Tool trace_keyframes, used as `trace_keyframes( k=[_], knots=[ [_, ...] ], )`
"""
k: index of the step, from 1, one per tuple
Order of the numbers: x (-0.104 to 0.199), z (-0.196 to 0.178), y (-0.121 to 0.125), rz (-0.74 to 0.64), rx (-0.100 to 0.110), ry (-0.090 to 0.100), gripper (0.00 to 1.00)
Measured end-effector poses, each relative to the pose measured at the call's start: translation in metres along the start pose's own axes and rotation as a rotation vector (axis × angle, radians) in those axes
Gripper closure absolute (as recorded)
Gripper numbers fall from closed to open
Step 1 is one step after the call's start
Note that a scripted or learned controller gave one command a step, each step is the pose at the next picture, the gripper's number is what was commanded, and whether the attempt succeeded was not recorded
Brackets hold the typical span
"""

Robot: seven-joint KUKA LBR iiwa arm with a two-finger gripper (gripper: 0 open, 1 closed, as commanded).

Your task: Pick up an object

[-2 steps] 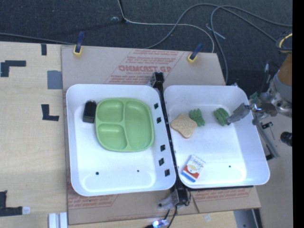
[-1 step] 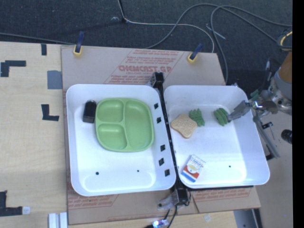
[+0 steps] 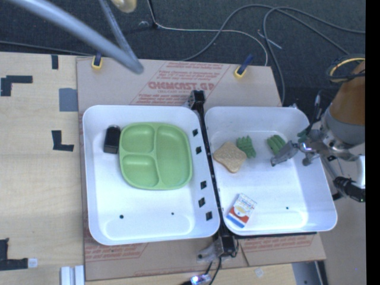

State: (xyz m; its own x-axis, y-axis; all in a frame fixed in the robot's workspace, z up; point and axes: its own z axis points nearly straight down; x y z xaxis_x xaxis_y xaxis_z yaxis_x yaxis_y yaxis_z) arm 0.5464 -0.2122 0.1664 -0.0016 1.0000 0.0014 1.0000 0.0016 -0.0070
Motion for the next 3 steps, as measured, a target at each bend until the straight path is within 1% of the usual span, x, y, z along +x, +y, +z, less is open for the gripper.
trace_keyframes(
  k=[1,2,3],
  knots=[
    [-0.003,0.047,-0.007,0.001,-0.002,-0.001,0.00],
    [-0.003,0.083,-0.006,-0.001,-0.007,-0.003,0.00],
    [-0.004,0.070,-0.005,0.000,-0.012,-0.007,1.00]
  ],
)
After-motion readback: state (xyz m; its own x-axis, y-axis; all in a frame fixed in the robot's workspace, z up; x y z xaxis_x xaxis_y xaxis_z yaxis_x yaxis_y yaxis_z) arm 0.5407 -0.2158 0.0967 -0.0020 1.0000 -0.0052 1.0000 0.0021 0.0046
